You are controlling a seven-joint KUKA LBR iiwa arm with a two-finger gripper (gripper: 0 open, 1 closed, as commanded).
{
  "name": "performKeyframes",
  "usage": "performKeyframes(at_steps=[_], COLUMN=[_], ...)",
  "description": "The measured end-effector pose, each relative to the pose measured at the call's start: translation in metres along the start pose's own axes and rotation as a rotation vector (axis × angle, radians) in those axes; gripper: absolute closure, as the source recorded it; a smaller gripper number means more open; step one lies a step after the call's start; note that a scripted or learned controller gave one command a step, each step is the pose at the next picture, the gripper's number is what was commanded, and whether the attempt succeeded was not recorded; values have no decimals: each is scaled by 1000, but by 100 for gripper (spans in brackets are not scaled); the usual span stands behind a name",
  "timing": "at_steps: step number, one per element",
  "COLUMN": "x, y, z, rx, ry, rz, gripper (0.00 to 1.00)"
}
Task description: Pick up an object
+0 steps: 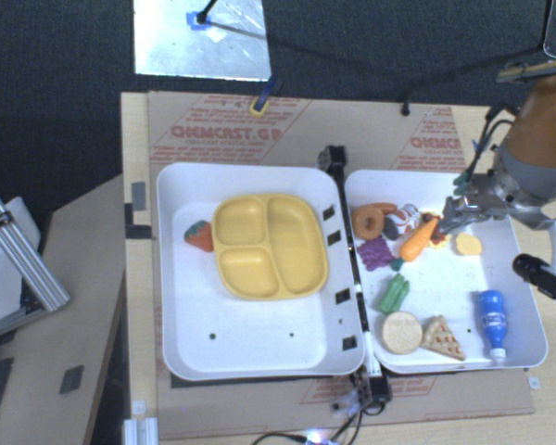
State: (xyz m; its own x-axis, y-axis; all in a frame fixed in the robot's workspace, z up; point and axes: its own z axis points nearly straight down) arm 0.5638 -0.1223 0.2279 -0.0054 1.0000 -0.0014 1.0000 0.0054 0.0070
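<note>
The right bin [528, 341] holds several toy foods. Among them are an orange carrot [415, 240], a brown donut [368, 221], purple grapes [374, 252] and a green pickle [393, 294]. A round cracker [400, 332], a pizza slice [442, 337], a blue bottle [491, 321] and a yellow round piece [467, 244] lie there too. My gripper [454, 215] hangs over the bin's upper right part, just above the carrot's right end and next to the yellow piece. Nothing shows as lifted.
The left bin [176, 341] carries a yellow divided plate [267, 247] and a red strawberry [200, 235] at its left. A black divider [347, 258] runs between the bins. A small white and red item [406, 217] sits by the donut. The arm's body [542, 146] looms over the right bin's far right corner.
</note>
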Motion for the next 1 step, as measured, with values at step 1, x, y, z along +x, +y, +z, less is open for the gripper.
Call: performKeyframes(at_steps=[1], x=[49], y=[-18], z=[13], rx=[7], ry=[3], rz=[-3], gripper=[100])
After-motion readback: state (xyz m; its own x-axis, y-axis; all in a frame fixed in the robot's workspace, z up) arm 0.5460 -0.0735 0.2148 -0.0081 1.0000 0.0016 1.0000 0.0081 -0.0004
